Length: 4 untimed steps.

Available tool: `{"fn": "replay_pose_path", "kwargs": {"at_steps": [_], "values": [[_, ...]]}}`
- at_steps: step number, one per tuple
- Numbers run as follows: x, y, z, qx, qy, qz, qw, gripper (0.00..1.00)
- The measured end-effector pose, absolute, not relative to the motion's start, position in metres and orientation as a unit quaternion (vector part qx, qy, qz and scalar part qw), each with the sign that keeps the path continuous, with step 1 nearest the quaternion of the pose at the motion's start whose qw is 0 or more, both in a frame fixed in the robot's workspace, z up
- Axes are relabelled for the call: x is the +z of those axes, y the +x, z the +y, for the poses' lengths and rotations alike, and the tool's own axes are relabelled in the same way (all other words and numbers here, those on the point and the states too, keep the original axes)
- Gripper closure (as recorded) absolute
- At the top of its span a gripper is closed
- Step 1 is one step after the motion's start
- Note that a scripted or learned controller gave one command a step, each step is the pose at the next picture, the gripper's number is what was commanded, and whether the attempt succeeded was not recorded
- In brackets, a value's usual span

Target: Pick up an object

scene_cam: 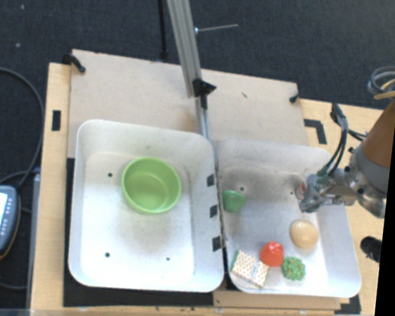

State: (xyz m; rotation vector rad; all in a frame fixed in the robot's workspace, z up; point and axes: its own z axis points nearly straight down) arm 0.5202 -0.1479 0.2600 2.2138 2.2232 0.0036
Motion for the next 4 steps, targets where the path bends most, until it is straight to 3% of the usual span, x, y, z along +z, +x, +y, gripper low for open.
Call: {"fn": "replay_pose_path", "kwargs": {"at_steps": [3, 4], "values": [[0.273, 0.548, 0.01, 0.0012, 0.704, 0.71, 0.001, 1.0], [0.255, 0.55, 0.059, -0.0006, 0.705, 0.709, -0.001, 1.0]]}}
